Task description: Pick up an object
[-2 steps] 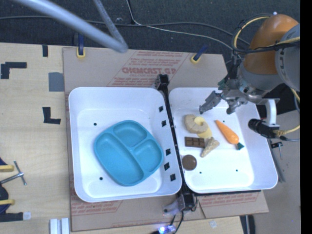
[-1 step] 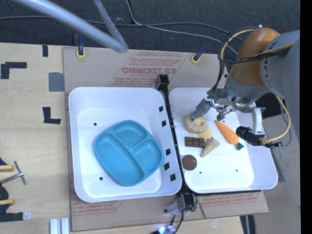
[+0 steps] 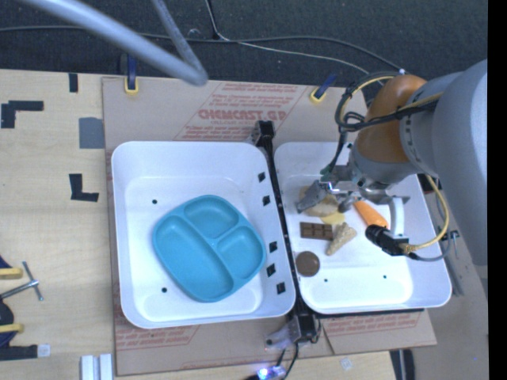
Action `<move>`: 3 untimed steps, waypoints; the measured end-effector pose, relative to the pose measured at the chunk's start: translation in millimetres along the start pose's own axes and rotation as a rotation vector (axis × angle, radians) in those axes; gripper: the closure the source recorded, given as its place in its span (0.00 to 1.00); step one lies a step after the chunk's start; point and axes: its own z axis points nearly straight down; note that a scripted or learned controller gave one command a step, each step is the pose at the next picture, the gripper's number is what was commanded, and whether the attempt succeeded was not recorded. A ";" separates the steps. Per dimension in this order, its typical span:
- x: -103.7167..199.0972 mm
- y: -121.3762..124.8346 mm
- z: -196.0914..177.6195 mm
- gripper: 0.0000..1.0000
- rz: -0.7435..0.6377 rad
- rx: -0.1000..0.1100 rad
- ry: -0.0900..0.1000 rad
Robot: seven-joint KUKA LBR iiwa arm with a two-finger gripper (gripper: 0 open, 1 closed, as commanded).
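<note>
The right bin (image 3: 412, 287) holds several small food-like items. A pale yellow piece (image 3: 323, 209) lies near its left wall, with my gripper (image 3: 322, 193) low over it, touching or nearly touching its top. Just below sit a brown chocolate bar (image 3: 315, 230), a tan wedge (image 3: 341, 239) and a round brown cookie (image 3: 306, 264). An orange carrot (image 3: 369, 214) lies to the right of the gripper, partly under the wrist. The arm's orange band (image 3: 386, 125) rises behind it. I see nothing lifted off the bin floor.
The left bin (image 3: 135, 172) holds a blue divided plate (image 3: 208, 246). A black divider (image 3: 273, 204) runs between the two bins. Cables (image 3: 420, 244) loop along the right bin's right side. A grey pole (image 3: 103, 22) crosses the top left.
</note>
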 end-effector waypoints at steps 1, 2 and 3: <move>0.1 1.3 -13.8 1.00 -0.001 -0.004 -0.001; -3.6 -4.8 -73.8 1.00 0.001 -0.011 -0.001; 5.3 -9.1 -123.6 1.00 -0.001 -0.012 -0.001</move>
